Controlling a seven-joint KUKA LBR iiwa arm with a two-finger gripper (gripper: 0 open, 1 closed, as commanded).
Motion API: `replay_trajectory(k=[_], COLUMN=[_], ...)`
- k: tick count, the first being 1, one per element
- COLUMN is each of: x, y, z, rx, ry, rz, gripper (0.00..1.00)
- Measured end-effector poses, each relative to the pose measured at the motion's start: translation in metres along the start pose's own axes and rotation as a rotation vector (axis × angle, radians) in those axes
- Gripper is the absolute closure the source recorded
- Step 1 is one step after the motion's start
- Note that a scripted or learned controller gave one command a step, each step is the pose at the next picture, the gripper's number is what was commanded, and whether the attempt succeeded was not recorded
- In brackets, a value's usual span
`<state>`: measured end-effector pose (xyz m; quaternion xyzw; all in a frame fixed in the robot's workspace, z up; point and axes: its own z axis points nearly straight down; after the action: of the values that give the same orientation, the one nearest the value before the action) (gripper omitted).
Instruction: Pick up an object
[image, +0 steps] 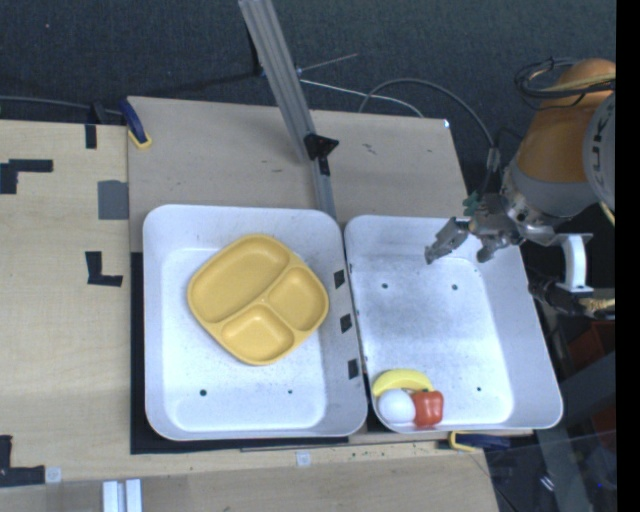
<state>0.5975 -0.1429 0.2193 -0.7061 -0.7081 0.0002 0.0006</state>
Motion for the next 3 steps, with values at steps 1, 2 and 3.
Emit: replay_trajectory(k=[1, 2, 3], x=[0.0, 0.003, -0.002], y=[0.0, 0.0, -0.006], z=[0.0, 0.065, 0.112], rx=[0.0, 0.007, 0.006], ry=[0.0, 0.0, -0.001], rz=[0.0, 0.001, 0.001], gripper=[0.0, 0.0, 0.0])
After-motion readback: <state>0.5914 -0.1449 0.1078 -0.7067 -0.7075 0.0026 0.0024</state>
